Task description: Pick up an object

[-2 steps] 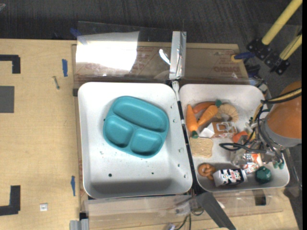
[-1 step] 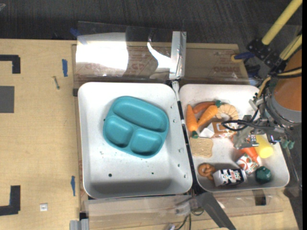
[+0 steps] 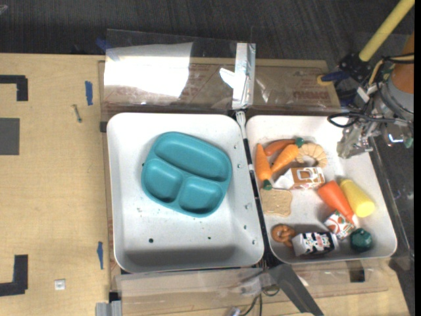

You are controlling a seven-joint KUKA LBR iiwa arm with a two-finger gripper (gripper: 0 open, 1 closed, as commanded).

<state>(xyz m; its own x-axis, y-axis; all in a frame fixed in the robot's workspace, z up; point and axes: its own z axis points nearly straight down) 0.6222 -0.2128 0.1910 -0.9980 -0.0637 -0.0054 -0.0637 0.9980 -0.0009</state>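
The right bin (image 3: 388, 242) holds several toy foods. Two orange carrots (image 3: 263, 163) lie at its far left beside a tan ring-shaped pastry (image 3: 313, 151). A small brown carton (image 3: 308, 176) and a bread slice (image 3: 279, 203) lie mid-bin. An orange bottle (image 3: 334, 203) and a yellow bottle (image 3: 358, 198) lie side by side at the right. A pretzel (image 3: 283, 232), a black-and-white milk bottle (image 3: 314, 242) and a dark green piece (image 3: 360, 240) line the near edge. My gripper (image 3: 353, 143) hangs above the bin's far right corner, apart from all the toys, with nothing seen in it.
In the left bin (image 3: 125, 229) rests a teal divided plate (image 3: 187, 172). Clear plastic sheeting (image 3: 197, 78) and a metal divider (image 3: 243, 78) stand behind both bins. Cables and the arm (image 3: 398, 84) crowd the upper right. Wooden bench (image 3: 46, 176) extends to the left.
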